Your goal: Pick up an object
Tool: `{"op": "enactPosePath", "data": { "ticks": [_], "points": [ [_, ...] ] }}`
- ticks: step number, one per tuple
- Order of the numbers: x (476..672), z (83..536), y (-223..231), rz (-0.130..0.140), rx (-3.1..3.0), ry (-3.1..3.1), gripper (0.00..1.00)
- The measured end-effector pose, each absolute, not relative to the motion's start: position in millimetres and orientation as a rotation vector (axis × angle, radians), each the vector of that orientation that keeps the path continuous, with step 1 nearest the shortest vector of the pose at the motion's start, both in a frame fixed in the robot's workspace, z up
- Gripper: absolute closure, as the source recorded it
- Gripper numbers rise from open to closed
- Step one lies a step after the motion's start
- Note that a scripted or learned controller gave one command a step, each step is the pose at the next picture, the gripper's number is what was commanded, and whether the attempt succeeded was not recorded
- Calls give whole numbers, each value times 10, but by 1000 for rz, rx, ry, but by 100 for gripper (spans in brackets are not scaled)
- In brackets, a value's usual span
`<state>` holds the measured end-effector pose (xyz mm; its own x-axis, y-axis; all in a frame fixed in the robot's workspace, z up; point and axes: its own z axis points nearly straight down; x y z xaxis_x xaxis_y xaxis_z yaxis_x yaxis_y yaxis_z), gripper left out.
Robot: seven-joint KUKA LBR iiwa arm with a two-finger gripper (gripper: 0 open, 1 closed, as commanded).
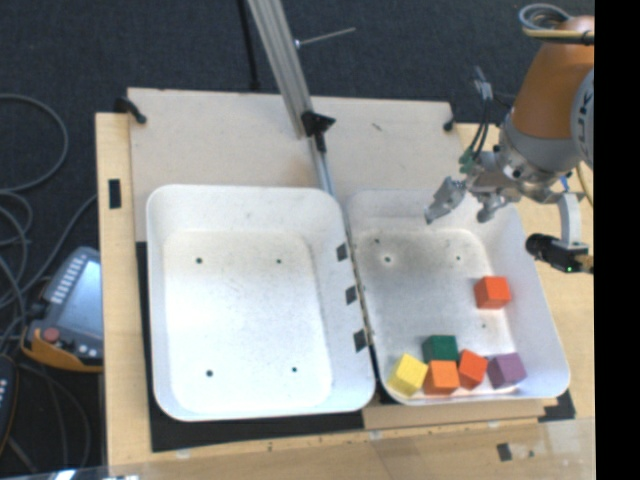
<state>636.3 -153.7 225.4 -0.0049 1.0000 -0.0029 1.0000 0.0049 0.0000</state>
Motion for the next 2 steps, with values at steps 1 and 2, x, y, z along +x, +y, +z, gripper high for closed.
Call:
{"op": "enactPosePath", "data": {
  "ticks": [1, 2],
  "points": [
    [5679, 972, -1382, -1, 2222, 2220, 0],
    [5775, 1971, -1749, 6, 2215, 2212, 0]
  ]
}}
